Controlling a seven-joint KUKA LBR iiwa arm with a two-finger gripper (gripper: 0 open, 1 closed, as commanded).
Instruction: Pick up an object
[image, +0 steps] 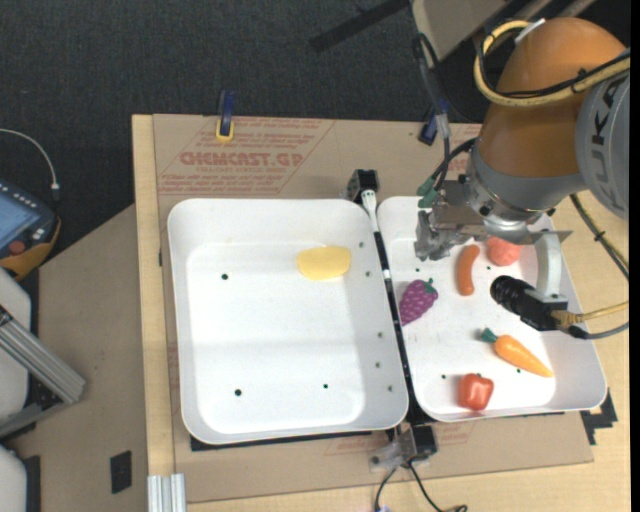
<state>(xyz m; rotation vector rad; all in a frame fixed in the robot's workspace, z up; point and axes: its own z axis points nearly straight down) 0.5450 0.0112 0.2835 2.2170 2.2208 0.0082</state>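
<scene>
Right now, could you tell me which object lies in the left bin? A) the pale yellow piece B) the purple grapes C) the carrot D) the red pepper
A: the pale yellow piece lies alone on the floor of the left bin, near its upper right.

The bench (250, 150) is viewed from one fixed camera, set above and tilted downward. Both white bins (200, 300) are framed near the centre, at moderate range. The arm (540, 100) is seen entering at upper right.
</scene>
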